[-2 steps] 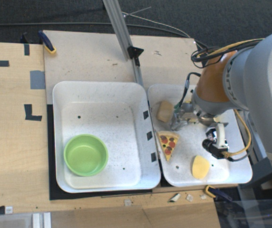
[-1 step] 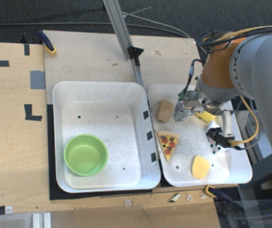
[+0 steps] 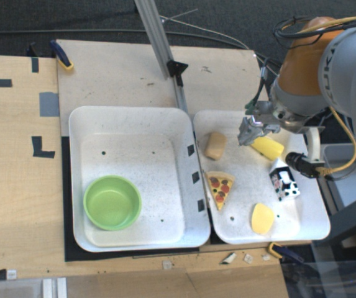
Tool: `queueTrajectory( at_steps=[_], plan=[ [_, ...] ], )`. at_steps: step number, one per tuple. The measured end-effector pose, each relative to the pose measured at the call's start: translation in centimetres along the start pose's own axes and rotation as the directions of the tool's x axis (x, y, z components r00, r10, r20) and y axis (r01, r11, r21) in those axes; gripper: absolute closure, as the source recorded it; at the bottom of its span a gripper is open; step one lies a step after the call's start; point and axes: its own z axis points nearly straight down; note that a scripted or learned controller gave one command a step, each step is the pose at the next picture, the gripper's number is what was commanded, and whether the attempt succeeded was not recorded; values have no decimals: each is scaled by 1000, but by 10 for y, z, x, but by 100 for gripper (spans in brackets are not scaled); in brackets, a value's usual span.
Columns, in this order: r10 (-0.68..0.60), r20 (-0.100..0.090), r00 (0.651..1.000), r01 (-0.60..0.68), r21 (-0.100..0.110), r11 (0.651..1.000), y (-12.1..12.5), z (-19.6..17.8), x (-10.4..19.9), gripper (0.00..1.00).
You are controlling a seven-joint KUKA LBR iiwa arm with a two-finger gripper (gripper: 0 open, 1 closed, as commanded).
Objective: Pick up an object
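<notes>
**A:** Over the far part of the right white bin (image 3: 302, 227), where is the grey two-finger gripper (image 3: 250, 133)?

**B:** It hangs low there, under the orange-banded wrist. Whether it is wide or narrow I cannot tell.

**A:** What lies closest to it?

**B:** A yellow oblong block (image 3: 269, 148), just to its right and a little nearer, touching or almost touching it. Left of the gripper sits a tan rounded block (image 3: 215, 145).

**A:** And further out?

**B:** Near the yellow block, a small black-and-white toy (image 3: 284, 182). A toy pizza slice (image 3: 220, 189) lies by the bin's left wall, and a flat yellow rounded piece (image 3: 263, 218) rests by the near edge.

**A:** The left white bin (image 3: 128, 120)?

**B:** It holds a green plastic bowl (image 3: 112, 202) in its near left corner, well apart from the gripper.
</notes>
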Motion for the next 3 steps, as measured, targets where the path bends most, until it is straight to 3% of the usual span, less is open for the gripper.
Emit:
queueTrajectory(
  at_steps=[1,2,3],
  plan=[
    [-1,0,1000,1,-1,1000,9,-48,3,100],
    [-5,0,1000,5,3,1000,19,-48,56,100],
    [-6,0,1000,6,9,1000,25,-26,116,100]
  ],
)
